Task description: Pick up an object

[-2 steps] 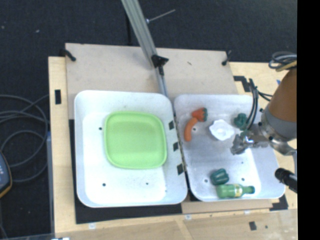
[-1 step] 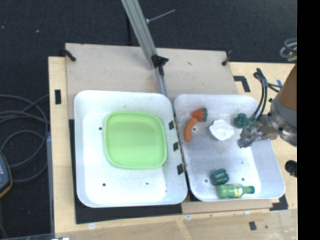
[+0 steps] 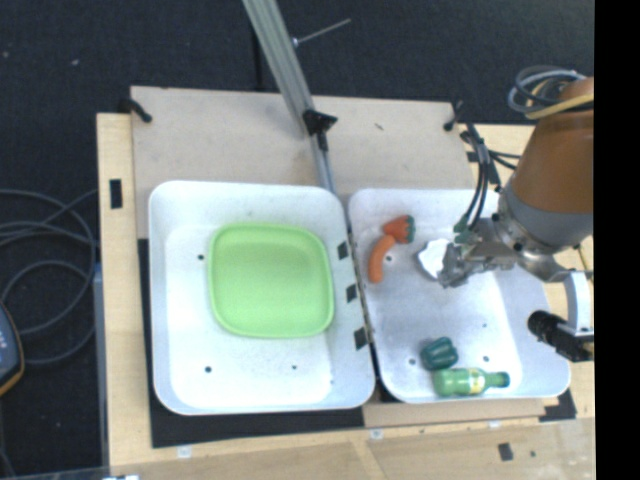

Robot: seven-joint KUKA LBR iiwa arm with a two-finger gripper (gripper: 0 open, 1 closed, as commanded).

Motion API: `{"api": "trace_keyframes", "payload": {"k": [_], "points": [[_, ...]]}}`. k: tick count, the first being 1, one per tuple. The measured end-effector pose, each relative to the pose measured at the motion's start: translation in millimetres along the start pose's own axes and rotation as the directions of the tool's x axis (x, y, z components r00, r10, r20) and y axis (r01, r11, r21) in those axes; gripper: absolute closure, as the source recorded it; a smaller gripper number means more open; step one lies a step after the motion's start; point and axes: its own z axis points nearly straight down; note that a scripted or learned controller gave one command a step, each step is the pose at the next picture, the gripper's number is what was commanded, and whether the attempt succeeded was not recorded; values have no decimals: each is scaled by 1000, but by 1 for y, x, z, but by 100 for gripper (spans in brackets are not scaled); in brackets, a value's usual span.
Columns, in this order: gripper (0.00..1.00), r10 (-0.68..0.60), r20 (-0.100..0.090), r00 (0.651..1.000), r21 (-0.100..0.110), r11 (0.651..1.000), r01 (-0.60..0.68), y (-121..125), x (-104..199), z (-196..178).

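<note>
At right of centre in your frame, the gripper (image 3: 450,268) sits low over the right bin (image 3: 400,368), against a small white object (image 3: 432,257); whether its jaws are released or clenched you cannot tell. Left of it lies an orange carrot-like toy (image 3: 383,253). Toward the lower right rest a dark green piece (image 3: 438,351) and a yellow-green bottle (image 3: 468,379), just beside each other. Your left bin (image 3: 180,368) carries a green plate (image 3: 270,279).

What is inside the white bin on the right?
The right bin holds an orange carrot toy, a dark green piece and a yellow-green bottle. The gripper hangs over something white, partly covering it.
</note>
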Motion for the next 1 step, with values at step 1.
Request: {"api": "trace_keyframes", "payload": {"k": [1], "points": [[100, 0, 0, 1000, 1, 1000, 0, 0, 52, 2]]}}
